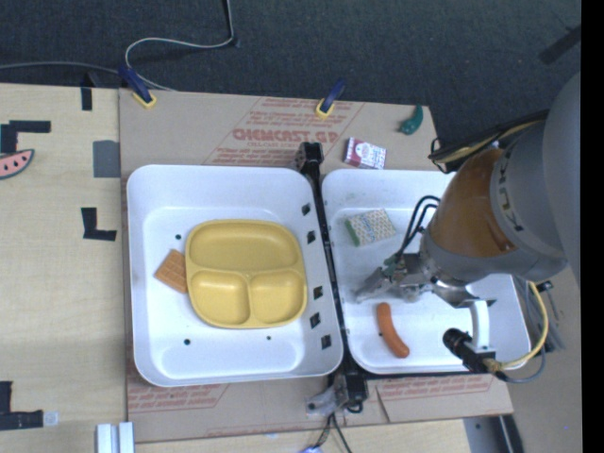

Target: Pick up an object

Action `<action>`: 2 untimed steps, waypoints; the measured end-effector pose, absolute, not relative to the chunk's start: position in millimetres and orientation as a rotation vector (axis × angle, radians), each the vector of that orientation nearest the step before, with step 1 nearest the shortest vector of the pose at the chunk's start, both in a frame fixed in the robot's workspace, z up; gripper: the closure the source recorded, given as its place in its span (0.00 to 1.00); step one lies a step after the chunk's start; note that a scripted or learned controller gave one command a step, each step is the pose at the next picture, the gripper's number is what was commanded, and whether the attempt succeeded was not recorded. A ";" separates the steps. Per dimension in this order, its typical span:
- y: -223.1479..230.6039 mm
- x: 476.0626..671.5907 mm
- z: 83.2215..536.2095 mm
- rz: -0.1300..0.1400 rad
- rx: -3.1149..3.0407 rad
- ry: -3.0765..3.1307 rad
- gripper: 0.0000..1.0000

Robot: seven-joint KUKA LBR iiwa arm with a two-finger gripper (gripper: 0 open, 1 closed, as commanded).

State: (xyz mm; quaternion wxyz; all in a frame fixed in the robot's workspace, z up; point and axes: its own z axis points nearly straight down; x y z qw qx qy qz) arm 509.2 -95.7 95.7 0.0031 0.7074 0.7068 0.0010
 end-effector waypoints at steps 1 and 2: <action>-93.8 573.8 86.2 0.003 2.217 2.221 0.00; -94.2 573.7 95.7 0.002 2.216 2.220 1.00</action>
